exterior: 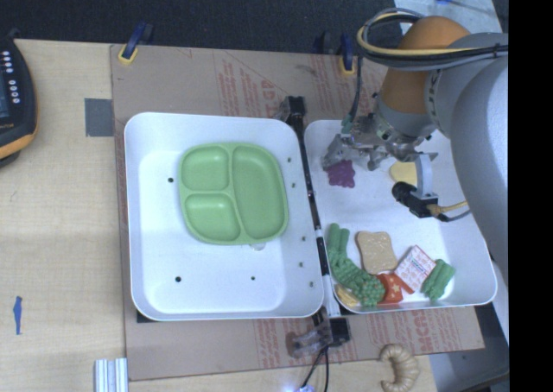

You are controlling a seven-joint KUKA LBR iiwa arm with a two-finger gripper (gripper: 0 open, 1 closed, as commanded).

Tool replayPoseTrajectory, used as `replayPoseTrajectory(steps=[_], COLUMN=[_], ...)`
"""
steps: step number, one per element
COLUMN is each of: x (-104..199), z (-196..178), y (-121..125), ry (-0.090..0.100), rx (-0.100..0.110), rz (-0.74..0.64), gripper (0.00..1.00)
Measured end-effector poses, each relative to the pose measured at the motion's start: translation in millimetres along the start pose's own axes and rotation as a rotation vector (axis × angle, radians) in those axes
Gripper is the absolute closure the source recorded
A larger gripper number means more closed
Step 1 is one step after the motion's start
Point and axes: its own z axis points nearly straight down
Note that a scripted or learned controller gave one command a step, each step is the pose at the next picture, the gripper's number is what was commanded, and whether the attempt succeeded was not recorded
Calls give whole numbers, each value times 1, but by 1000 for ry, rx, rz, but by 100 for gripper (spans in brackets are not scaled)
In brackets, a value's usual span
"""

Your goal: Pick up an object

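My gripper (354, 157) hangs over the far left part of the right bin (471, 248), its two grey fingers spread apart and open. A purple bunch of grapes (343, 174) lies on the bin floor just below the left finger (333, 155), with nothing gripped. A yellow piece (403, 171) lies to the right of the gripper. Near the bin's front lie a slice of toast (377, 250), a green leafy vegetable (347, 271), a red and white packet (416, 267), a red piece (390, 289) and a green pod (439, 280).
The left bin (147, 235) holds a green divided plate (233, 192). The grey arm (471, 123) covers the right bin's far right corner. A tan curled object (399, 366) lies on the bench in front of the bins. A control pendant (10, 97) sits at far left.
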Motion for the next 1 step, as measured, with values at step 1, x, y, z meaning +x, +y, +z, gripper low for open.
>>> replayPoseTrajectory(steps=[1], x=[-3], z=[0], y=[0], ry=[0], rx=[-1], rz=[2], gripper=[0])
